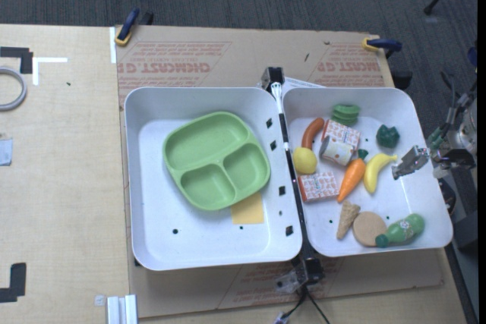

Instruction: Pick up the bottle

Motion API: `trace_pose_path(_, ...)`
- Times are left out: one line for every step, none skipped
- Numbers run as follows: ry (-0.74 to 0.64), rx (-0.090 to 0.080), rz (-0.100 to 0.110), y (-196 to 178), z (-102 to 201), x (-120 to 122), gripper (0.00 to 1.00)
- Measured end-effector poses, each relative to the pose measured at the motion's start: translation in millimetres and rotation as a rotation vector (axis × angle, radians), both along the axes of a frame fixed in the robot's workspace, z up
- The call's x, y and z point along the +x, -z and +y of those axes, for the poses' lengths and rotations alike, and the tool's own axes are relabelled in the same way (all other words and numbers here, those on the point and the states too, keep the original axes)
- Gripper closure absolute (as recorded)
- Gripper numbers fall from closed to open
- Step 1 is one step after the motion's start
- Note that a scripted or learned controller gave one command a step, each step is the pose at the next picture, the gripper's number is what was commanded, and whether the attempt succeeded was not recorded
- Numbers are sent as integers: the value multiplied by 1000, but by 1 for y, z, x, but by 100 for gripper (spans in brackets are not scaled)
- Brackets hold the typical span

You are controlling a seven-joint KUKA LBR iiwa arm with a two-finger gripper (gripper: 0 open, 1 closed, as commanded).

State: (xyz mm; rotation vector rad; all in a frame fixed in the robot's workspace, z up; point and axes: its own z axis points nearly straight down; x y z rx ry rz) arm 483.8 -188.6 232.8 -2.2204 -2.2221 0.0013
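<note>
Green bottle (400,230) on its side

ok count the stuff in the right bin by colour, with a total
green: 3, a bottle, a round piece, a dark piece
orange or red: 2, a carrot, a chilli
yellow: 2, a banana, a lemon
tan: 2, a cone, a disc
printed cartons: 2
total: 11

The bottle (400,231) has bare bin floor above, a cookie (368,228) touching left.
</note>
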Motion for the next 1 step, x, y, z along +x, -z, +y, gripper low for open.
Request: trace_pose_path(-1,-1,0,-9,0,1,100)
